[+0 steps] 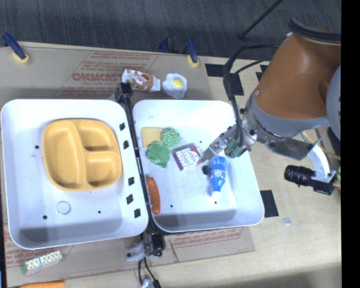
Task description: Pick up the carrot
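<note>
Approach step: jaws (221, 150) hovering over the right bin (246, 203) beside the blue bottle (216, 179), can't tell if apart or together. Carrot (154, 195) lying against the bin's left wall, near front corner. Next move probably needs travelling leftward.

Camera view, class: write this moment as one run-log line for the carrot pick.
task: pick carrot | carrot: lying at right bin left wall, untouched | gripper: above blue bottle, away from carrot | status: not grasped

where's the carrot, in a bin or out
In: the carrot lies flat in the right bin, against its left wall.
</note>
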You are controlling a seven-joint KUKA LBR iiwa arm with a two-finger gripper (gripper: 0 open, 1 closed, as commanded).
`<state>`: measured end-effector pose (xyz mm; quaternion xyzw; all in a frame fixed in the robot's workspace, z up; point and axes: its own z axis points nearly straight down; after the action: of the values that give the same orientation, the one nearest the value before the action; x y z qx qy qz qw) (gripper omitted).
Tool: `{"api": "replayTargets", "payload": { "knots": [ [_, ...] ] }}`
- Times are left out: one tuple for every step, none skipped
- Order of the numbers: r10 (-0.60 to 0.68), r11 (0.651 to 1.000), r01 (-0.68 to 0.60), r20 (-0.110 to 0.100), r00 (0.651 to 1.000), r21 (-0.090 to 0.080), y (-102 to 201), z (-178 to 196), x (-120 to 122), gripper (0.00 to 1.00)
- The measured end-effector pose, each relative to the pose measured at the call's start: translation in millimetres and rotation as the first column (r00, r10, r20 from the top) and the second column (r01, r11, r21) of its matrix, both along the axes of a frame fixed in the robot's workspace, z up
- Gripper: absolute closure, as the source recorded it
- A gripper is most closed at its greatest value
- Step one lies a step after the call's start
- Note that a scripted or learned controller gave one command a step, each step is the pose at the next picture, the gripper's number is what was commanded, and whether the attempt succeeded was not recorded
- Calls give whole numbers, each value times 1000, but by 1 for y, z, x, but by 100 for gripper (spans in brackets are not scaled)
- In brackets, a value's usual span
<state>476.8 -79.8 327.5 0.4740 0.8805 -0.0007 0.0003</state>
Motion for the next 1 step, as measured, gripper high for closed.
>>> {"api": "replayTargets", "payload": {
  "knots": [
    [100, 995, -100, 1, 995, 0, -55, 25, 0, 100]
  ]
}}
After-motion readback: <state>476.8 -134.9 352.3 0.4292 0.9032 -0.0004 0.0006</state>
